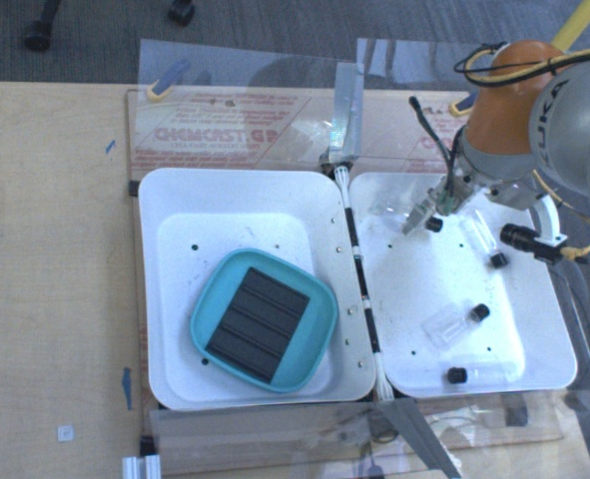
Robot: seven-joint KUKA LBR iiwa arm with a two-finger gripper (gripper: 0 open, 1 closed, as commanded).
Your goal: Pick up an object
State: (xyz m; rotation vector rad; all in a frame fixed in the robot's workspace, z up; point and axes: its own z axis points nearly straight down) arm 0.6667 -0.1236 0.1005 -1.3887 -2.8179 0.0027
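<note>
Wooden bench [55, 267]: teal tray [265, 319] left bin [175, 198]; gripper [424, 213] among clear vials [454, 322].

A pale wooden desk [45, 267] fills most of the view, with small blue tape marks on its left side. Beyond its far edge lies grey carpet [275, 8], where the black wheeled base of a chair [105, 3] stands at the upper left.
</note>
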